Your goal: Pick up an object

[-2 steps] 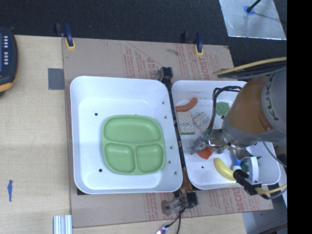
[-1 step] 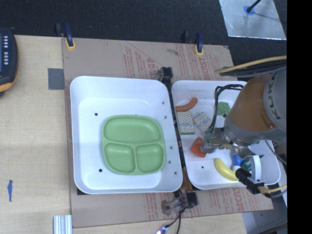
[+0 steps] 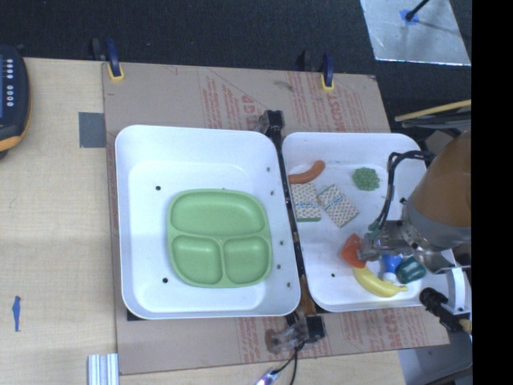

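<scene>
The left white bin (image 3: 128, 215) holds a green three-part plate (image 3: 218, 235) at its middle. Touching its right side stands the right white bin (image 3: 337, 143), with a black clip (image 3: 273, 121) at the top of the seam. Under the left bin lies a brown cardboard sheet (image 3: 200, 95), pinned beyond the bin's far side by two blue-handled clamps (image 3: 115, 64) (image 3: 327, 70). Left of the bin, on the table (image 3: 48, 239), sit a grey tape patch (image 3: 91, 129) and a dark device with an orange edge (image 3: 12, 95).

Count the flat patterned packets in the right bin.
2: one patterned packet beside the bin's left wall, the other patterned packet touching its right side. More may hide under the arm.
</scene>
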